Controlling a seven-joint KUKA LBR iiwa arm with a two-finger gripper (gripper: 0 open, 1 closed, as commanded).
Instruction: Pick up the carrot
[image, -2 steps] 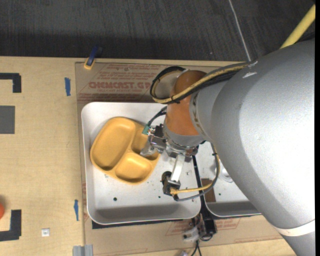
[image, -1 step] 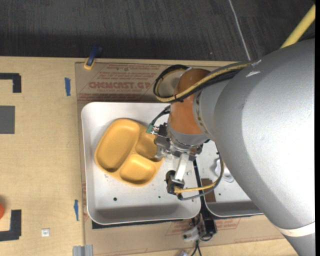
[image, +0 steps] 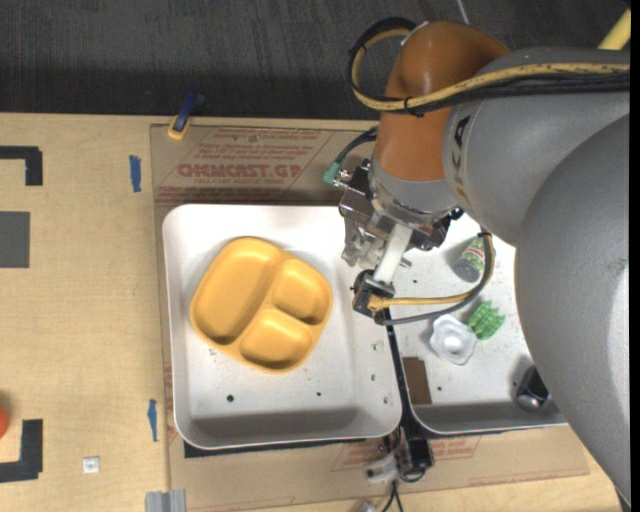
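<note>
One grey arm (image: 560, 200) with an orange band (image: 430, 90) is the biggest thing here, reaching in from the right and covering much of the right bin (image: 490, 388). Under it is the tan bench (image: 80, 300), and on that the left bin (image: 185, 300), which holds a yellow divided plate (image: 262, 300) near its middle.

The claw (image: 362, 238) hangs over the seam between the two bins, near their far end and just beside the plate's right edge. I cannot tell from this angle whether it is open or closed, and nothing can be seen gripped in it.

Several small things lie in the open part of the right bin:
- a little jar (image: 468, 260)
- a clear cup (image: 452, 342), touching or nearly touching a green piece (image: 487, 322)
- a brown block (image: 415, 380) by the seam
- a dark lump (image: 530, 392) at the arm's edge

I cannot place the carrot, since none of these looks like one. An orange-red sliver (image: 3, 422) at the bench's far left edge, outside both bins, is cut off too much to name.

The next move depends on which way the carrot lies from the claw and how its long axis runs, and neither can be judged here. My guess is that it is hidden under the arm.
</note>
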